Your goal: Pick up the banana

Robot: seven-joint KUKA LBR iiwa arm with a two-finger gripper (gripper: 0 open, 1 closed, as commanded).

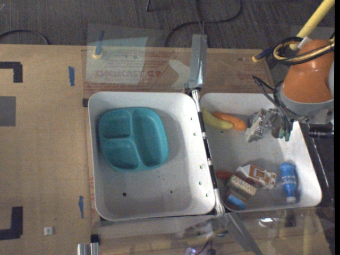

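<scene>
The yellow banana (216, 121) lies in the right bin (303, 142) near its back left corner, close to the divider. An orange carrot-shaped piece (231, 120) lies against its right side. My gripper (258, 127) hangs over the right bin a short way to the right of the banana and the orange piece, with nothing seen between its fingers. The grey arm with its orange band (308, 73) rises behind it at the right.
The left bin (180, 195) holds a teal divided plate (133, 137). At the front of the right bin lie a blue bottle (288, 180), a small brown-and-white carton (258, 175) and other small food items (240, 187). Cables run behind the bins.
</scene>
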